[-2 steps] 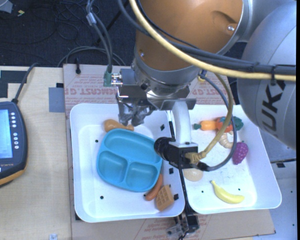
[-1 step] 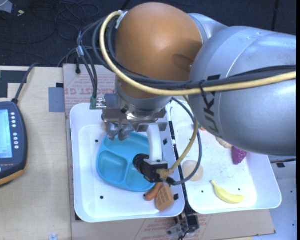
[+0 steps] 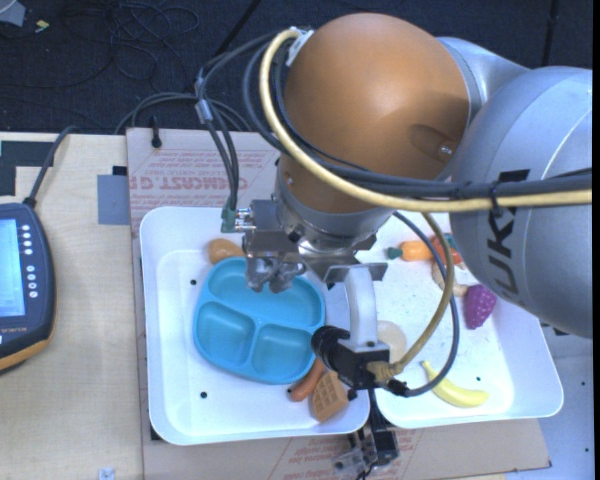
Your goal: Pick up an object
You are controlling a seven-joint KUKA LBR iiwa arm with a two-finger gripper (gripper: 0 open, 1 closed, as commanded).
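Note:
My gripper hangs low over the far rim of a blue divided plate in the left bin. Nothing can be seen held in it. Just behind the plate, left of the gripper, lies a small orange piece. At the plate's near right edge lie an orange sausage-like piece and a brown waffle. The arm's big orange joint hides the far middle of both bins.
The right bin holds a yellow banana, purple grapes, an orange carrot and a pale round piece. A teach pendant lies on the bench at far left. Cables loop around the wrist.

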